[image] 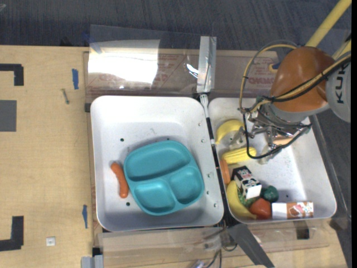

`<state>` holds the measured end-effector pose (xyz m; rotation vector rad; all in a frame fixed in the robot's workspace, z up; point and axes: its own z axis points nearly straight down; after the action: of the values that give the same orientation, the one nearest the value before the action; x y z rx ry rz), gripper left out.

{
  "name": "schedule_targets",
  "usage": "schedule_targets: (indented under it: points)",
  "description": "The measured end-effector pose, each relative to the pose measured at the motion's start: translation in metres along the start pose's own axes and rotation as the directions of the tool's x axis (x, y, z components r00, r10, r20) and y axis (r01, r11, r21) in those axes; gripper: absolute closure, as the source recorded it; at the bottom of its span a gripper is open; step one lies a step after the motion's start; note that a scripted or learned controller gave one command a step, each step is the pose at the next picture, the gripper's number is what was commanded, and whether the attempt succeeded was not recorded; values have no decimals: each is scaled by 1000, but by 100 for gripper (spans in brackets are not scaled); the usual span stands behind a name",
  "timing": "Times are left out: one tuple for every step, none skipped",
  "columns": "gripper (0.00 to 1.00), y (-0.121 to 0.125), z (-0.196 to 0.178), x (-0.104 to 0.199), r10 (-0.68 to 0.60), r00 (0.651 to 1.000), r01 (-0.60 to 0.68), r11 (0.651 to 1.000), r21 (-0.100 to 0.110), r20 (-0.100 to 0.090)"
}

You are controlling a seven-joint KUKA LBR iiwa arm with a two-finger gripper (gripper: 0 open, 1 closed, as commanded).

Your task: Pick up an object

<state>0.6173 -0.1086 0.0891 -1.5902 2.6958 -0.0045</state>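
The right bin (321,166) holds a crowd of toy food along its left and front sides: a yellow lemon-like piece (227,130) with a yellow corn-like piece (240,154) just in front of it, then a small black-and-white carton (246,183), a banana (234,201), a red tomato-like piece (260,207), a dark green piece (270,194) and a white packet with red print (292,210), too small to read. The gripper (266,135) hangs low over the bin's rear, just right of the lemon-like piece, amid cables, and whether its fingers are apart or hold anything cannot be told. In the left bin (111,116) lie a teal divided plate (163,176) and an orange carrot-like stick (120,179) touching its left edge.
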Motion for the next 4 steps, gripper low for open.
schedule_targets:
  points:
    - [0, 39, -1, 13, -3, 1000, 3, 1000, 1, -2]
    - [0, -53, -47, -13, -143, 990, 143, 990, 1, -1]
    - [0, -75, -73, 27, -390, 921, 390, 921, 0, -1]
    - [0, -5, 0, -3, -413, 911, 413, 911, -2, -1]
